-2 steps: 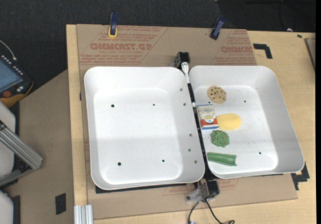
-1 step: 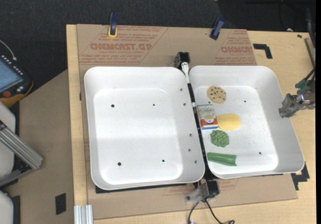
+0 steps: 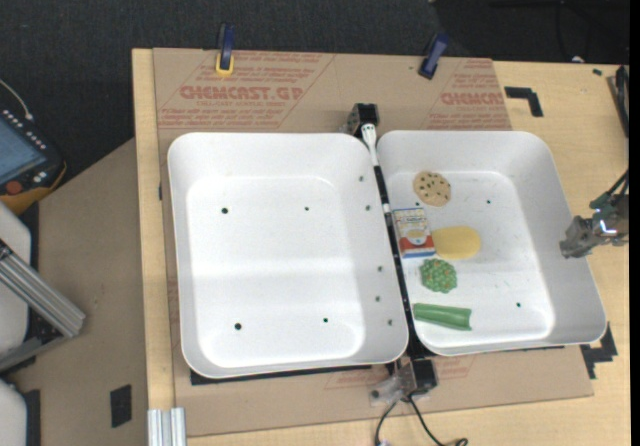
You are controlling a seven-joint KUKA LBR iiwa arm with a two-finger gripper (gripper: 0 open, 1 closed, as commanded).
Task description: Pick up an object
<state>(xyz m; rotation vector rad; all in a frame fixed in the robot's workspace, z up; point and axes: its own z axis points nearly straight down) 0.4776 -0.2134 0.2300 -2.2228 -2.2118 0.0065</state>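
Our pincer (image 3: 585,234) sits at the right bin's (image 3: 520,159) rim; its state we cannot tell. Nothing is grasped; next we reach toward the cookie (image 3: 432,188).

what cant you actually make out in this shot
- Gripper: at the camera view's right edge, small and blurred; whether it is open or shut cannot be told, and the arm behind it is cut off.
- Small carton in the right bin: its print is too small to read.
- Cookie: only dark specks show, too small to identify.
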